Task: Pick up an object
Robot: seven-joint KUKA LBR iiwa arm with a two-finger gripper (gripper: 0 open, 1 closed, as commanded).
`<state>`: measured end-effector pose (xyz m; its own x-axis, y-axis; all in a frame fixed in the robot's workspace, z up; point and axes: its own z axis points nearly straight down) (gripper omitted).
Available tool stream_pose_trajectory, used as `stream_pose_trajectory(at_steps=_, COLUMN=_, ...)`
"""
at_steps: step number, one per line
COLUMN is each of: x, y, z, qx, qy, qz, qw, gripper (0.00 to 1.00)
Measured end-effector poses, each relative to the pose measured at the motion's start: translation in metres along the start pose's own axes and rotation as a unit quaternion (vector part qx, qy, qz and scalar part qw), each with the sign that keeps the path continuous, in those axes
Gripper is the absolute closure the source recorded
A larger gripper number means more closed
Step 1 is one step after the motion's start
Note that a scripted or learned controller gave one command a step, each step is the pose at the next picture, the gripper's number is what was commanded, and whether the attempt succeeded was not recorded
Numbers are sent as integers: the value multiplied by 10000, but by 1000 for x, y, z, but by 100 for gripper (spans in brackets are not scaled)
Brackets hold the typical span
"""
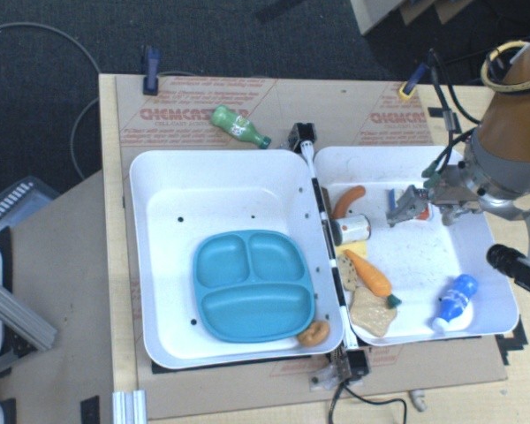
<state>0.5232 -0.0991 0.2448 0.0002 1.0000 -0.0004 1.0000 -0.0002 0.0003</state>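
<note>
My gripper (409, 207) hangs over the right bin (499, 263), jaws apart and grasping nothing, near a hot dog (348, 200) and a small can (352, 229). A carrot (372, 276) and blue bottle (455, 301) lie nearer the front. I judge this the approach; next comes descent onto one object.

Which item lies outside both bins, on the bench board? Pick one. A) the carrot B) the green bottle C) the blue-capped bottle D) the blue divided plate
B: the green bottle lies on the cardboard above the left bin, beyond its rim.
</note>
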Motion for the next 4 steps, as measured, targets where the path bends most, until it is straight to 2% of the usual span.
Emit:
stream_pose_trajectory(at_steps=1, x=6, y=-15, z=101, qx=12, qy=5, qz=2, qw=10000, gripper=0)
stream_pose_trajectory(at_steps=2, x=2, y=-28, z=161, qx=8, qy=5, qz=2, qw=10000, gripper=0)
stream_pose_trajectory(at_steps=3, x=2, y=-28, z=151, qx=-1, qy=2, qz=6, qw=10000, gripper=100)
stream_pose_trajectory(at_steps=4, x=62, y=-6, z=43, qx=-5, qy=5, qz=-9, qw=10000, gripper=100)
